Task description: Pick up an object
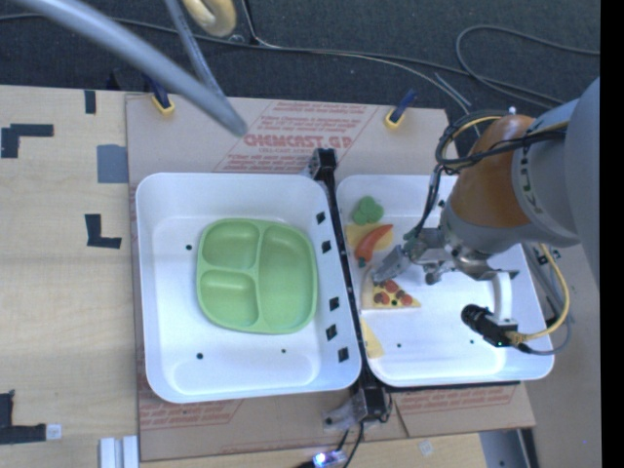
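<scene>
In the right bin (507, 354), we saw the claw (392, 264) poised low over a pizza slice (392, 297), apparently to grasp it, its opening impossible to tell.

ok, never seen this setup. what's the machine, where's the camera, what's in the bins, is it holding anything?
It is one grey robot arm with an orange band, reaching in from the right. A single fixed camera looks down at a slant on two white bins. The left bin holds a green divided plate. The right bin holds toy food: a green piece, an orange-red piece and a pizza slice. The gripper sits low over the toy food; I see nothing clearly between its fingers.
</scene>
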`<state>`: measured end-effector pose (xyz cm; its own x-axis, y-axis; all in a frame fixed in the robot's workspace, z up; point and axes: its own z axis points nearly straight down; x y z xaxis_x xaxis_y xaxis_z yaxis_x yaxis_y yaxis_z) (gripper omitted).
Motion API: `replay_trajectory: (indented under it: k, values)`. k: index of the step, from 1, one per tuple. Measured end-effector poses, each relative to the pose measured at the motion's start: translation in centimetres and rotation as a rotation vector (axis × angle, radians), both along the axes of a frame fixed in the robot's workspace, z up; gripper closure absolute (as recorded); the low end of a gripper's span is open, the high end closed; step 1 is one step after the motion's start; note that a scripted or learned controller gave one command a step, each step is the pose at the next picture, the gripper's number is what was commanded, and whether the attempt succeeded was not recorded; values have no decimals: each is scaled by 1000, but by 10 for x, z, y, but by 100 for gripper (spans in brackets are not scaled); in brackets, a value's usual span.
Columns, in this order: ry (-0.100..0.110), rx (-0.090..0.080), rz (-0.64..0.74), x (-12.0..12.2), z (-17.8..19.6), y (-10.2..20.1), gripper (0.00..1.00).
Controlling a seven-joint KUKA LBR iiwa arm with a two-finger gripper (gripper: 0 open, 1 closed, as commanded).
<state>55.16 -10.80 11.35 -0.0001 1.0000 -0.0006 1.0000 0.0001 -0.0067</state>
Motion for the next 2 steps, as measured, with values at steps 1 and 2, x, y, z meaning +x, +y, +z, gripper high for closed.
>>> replay_trajectory:
  k: [1,2]
  values:
    - [-3,2,3,1,12,2,100]
    - [-9,0,1,1,59,-6,100]
